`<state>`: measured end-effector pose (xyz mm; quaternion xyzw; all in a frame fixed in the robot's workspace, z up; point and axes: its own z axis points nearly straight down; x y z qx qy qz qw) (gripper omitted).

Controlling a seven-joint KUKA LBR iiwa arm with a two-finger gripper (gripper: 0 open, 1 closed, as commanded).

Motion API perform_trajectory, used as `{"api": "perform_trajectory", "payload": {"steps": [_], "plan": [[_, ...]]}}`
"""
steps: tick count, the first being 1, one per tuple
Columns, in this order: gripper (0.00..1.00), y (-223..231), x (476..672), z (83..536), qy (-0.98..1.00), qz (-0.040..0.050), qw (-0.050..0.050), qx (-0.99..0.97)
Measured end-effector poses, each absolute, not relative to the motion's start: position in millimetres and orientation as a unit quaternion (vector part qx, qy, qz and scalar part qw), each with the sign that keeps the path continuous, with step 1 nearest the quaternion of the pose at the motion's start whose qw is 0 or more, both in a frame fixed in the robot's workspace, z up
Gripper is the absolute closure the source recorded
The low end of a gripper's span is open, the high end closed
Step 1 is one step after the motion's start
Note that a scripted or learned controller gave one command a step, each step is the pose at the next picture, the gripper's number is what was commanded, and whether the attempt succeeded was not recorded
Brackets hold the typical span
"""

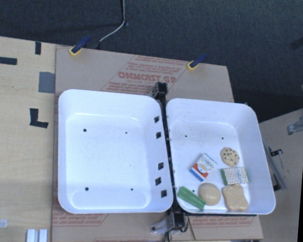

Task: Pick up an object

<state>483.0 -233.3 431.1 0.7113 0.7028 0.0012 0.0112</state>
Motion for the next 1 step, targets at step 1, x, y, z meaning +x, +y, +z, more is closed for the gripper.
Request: {"api": "perform_trajectory", "payload": {"steps": [1], "plan": [[0.00, -195.3, 502.9, 291.5, 0.708, -0.0028, -0.006, 0.706]]}}
